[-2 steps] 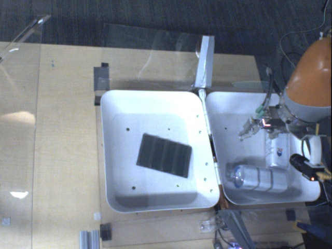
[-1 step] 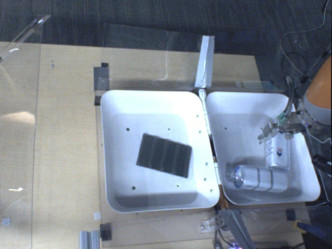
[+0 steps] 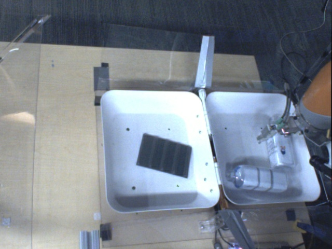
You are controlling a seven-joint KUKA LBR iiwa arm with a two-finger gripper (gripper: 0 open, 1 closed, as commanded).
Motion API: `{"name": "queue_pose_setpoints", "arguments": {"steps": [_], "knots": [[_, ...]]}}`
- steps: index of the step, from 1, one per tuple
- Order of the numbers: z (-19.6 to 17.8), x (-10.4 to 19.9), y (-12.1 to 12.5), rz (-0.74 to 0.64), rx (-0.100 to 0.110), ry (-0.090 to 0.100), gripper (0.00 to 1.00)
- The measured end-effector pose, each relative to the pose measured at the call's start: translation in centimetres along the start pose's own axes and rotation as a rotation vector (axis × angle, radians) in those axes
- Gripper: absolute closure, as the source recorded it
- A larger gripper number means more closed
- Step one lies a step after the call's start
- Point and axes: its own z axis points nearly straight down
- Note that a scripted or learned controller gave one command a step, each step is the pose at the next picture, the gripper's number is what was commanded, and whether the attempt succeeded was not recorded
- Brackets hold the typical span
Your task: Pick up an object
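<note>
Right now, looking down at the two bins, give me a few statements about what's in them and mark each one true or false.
1. A dark ribbed rectangular pad lies in the left bin. True.
2. A clear plastic bottle lies on its side in the right bin. True.
3. The pad stands upright against the bin wall. False: it lies flat on the floor.
4. The bottle shares a bin with the pad. False: they are in separate bins.
5. The pincer is over the right bin. True.
</note>
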Motion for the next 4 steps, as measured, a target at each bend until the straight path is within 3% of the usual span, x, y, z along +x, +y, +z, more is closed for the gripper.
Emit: {"name": "queue_pose_setpoints", "arguments": {"steps": [1,2,3,4], "knots": [[0.8,-0.9,2.1,-0.047,-0.015,-0.008,0.0],[1.2,-1.5,2.5,-0.098,-0.019,-0.011,0.0],[0.2,-1.1,3.6,0.085,0.011,0.008,0.0],[0.9,-1.7,4.2,-0.008,-0.007,-0.005,0.0]]}}
